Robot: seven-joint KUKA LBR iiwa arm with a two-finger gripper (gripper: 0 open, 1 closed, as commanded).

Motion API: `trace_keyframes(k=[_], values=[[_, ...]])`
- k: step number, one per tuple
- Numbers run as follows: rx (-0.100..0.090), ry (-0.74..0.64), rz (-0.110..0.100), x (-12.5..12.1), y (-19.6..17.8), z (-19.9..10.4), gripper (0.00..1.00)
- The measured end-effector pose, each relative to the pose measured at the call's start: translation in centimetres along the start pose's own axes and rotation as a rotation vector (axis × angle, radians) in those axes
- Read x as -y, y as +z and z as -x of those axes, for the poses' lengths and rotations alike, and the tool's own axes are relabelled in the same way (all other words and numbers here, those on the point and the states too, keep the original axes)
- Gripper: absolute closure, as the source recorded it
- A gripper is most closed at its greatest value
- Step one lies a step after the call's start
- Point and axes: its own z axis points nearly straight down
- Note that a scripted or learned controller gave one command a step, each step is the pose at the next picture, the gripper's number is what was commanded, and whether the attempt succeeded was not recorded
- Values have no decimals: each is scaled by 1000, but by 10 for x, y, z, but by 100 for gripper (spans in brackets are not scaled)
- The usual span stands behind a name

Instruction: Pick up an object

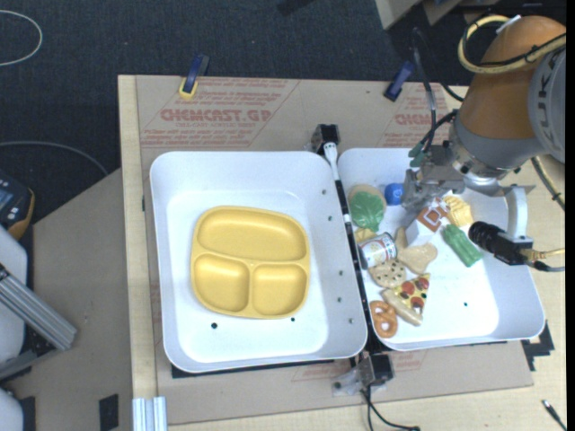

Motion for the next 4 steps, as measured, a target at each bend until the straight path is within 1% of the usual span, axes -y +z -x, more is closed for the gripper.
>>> trace_keyframes(k=[1, 2, 3, 4], values=[[1, 0, 4, -11, 3, -49, 100], [1, 1, 5, -25, -23, -88, 100], [2, 4, 5, -35, -14, -92, 100], [1, 5, -2, -20, -21, -88, 100]])
